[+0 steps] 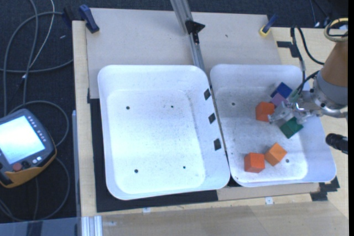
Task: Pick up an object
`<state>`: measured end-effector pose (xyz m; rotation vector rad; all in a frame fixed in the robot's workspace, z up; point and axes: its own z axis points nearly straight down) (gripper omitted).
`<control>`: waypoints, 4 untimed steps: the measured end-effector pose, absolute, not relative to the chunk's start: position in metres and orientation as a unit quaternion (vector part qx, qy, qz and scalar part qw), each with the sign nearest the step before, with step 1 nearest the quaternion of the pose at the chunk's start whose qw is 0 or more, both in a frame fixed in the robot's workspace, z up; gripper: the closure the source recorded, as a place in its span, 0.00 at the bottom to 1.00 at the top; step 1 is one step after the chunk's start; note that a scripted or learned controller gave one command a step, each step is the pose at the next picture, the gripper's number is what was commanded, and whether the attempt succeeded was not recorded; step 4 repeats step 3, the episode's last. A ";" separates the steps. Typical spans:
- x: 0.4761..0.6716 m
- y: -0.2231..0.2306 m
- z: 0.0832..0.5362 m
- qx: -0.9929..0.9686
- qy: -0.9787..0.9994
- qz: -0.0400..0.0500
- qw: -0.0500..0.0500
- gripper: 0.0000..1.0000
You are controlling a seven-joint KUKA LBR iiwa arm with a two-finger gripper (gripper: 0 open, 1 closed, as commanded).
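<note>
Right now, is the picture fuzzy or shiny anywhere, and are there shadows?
In the camera view, the light is soft and even; the blocks, like the orange block, cast only faint shadows on the right bin. The pendant screen at left glows washed-out white. The gripper looks a little blurry, so its shape is hard to read. The left bin shows dark specks, no strong glare.

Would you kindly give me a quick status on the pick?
Gripper low in right bin, among blocks. Green block, orange block beside it. Nothing visibly held.
</note>
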<state>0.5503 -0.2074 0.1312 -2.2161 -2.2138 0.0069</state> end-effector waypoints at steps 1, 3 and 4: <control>0.660 -0.192 0.099 -0.705 -0.709 -0.002 -0.002 0.00; 0.659 -0.091 0.135 -0.704 -0.710 -0.001 0.002 1.00; 0.659 -0.091 0.135 -0.704 -0.710 -0.001 0.002 1.00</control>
